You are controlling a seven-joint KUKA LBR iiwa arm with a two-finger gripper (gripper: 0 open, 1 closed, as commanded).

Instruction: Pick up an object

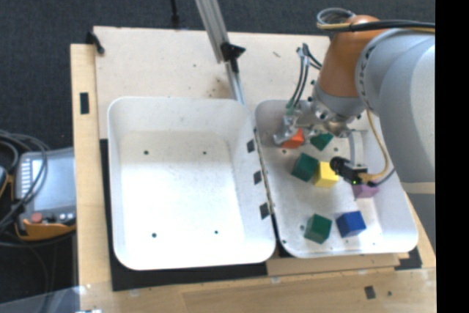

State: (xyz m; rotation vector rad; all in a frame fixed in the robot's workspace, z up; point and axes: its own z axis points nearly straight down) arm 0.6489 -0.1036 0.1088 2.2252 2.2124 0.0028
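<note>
From my screen the bench (168,55) carries 2 shallow white bins side by side. The left bin (183,179) shows bare floor with a few dark specks. The right bin (396,231) holds all the blocks. The grey arm (399,91) with its orange band reaches in over that bin's far edge, and the gripper (287,134) sits low near the bin's far-left corner. I cannot tell how its claw stands (the wrist and cables crowd it).

An orange-red block (294,140) lies right at the gripper's tip, touching or just under it; I cannot say it is held. A green block (321,141) sits just beside it toward the arm. Nearer the bin's middle, a dark green cube (303,168) touches a yellow cube (325,174). A purple block (364,190) lies by the right edge. Near the front edge sit a green cube (318,228) and a blue cube (350,223), close together.
</note>
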